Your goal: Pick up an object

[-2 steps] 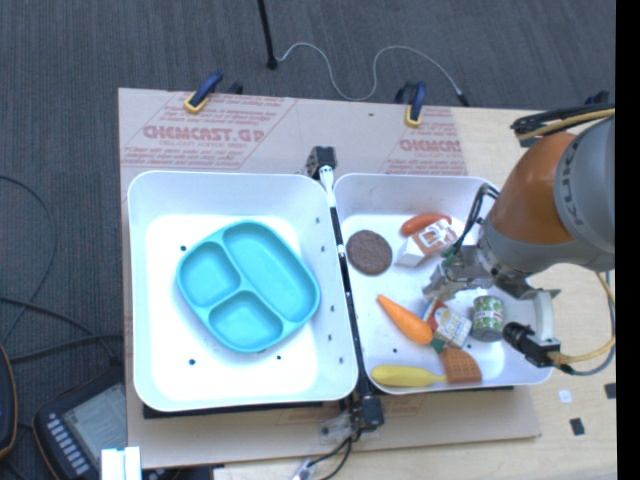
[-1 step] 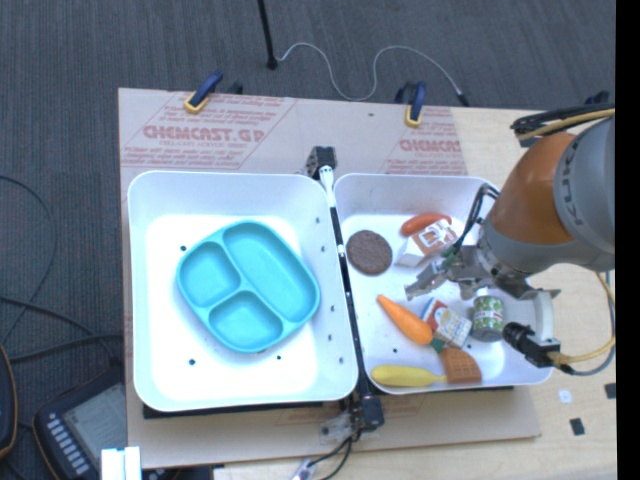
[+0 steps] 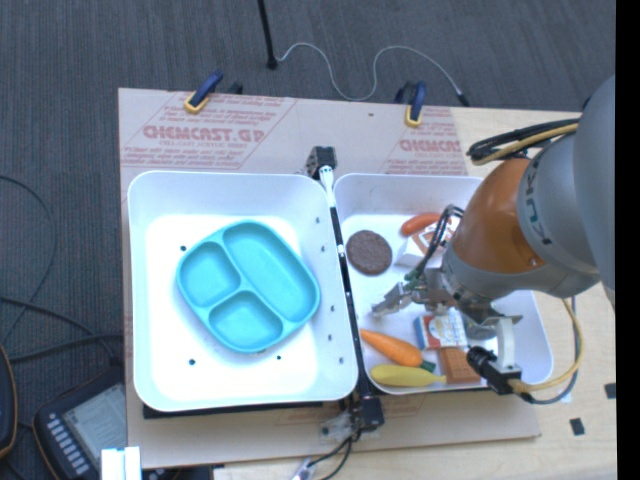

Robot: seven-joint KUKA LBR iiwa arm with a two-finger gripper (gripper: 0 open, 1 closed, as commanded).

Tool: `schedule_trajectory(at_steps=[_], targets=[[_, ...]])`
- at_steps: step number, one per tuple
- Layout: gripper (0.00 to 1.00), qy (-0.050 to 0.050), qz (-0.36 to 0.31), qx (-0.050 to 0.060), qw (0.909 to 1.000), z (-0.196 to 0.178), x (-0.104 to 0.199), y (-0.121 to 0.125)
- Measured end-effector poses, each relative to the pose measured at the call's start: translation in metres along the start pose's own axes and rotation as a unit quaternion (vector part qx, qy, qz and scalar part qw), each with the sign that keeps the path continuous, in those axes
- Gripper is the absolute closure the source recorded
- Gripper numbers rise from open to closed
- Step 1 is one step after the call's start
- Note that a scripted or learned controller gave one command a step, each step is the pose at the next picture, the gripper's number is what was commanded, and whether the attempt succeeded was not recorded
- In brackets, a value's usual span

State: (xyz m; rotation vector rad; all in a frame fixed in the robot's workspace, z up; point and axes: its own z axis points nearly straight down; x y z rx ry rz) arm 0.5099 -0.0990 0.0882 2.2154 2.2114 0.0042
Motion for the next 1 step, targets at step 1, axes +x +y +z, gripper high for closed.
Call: schedule_trajectory(at_steps=[1], targets=[[0.00, 0.000, -0.001, -0.003, 1.0000, -0.0005, 0.0030, -0.0217]])
